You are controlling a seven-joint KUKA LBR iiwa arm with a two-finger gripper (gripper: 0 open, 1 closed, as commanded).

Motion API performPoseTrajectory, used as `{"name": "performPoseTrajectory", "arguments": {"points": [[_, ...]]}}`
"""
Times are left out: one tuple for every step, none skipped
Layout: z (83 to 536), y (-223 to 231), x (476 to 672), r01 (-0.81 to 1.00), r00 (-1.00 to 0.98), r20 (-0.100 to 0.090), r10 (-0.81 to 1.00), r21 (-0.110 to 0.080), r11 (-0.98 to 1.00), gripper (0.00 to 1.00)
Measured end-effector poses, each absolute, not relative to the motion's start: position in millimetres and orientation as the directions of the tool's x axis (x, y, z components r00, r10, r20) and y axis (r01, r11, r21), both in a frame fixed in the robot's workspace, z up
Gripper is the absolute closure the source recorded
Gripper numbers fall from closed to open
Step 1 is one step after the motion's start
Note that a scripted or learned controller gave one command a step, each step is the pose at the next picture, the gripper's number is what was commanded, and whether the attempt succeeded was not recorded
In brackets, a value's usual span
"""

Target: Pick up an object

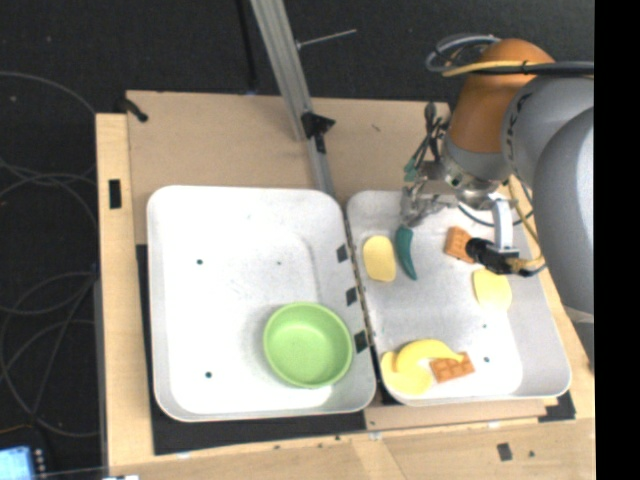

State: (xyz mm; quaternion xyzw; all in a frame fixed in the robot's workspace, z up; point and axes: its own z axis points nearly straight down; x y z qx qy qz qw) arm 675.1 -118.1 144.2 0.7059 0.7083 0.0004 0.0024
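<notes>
A: Starting at the near edge of the right bin (545, 368): a yellow piece (415, 360) with an orange waffle-like piece (451, 368) lying on it. In the left bin (180, 268), a green bowl (308, 343) sits near the front.

B: Moving back?

A: A pale yellow slice (492, 288) to the right, a yellow lump (378, 258) by the divider, and just beside that the teal pepper-shaped thing (406, 252). That looks like the target.

B: How does it lie?

A: Long axis running roughly near-to-far, slightly slanted, the narrow tip towards us, the blunt end under the gripper (420, 200).

B: And the gripper?

A: Poised over that far end, very close. Whether the jaws are parted or closed, I cannot tell; nothing is visibly pinched.

B: Advice?

A: I'd say close across the narrow width, not along the length, and stay clear of the yellow lump alongside. An orange block (457, 243) sits further right, well out of the way.
</notes>
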Motion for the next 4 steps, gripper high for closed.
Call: {"name": "performPoseTrajectory", "arguments": {"points": [[193.8,-121.2,685.4,1.000,-0.003,0.000,1.000,0.007,0.003,1.00],[215.7,-121.7,686.4,1.000,-0.004,0.001,1.000,0.005,0.004,1.00],[230.5,-70.8,680.2,1.000,-0.003,0.002,1.000,0.001,0.003,1.00],[224.6,-24.1,666.8,1.000,-0.003,0.000,1.000,0.001,0.003,1.00]]}}
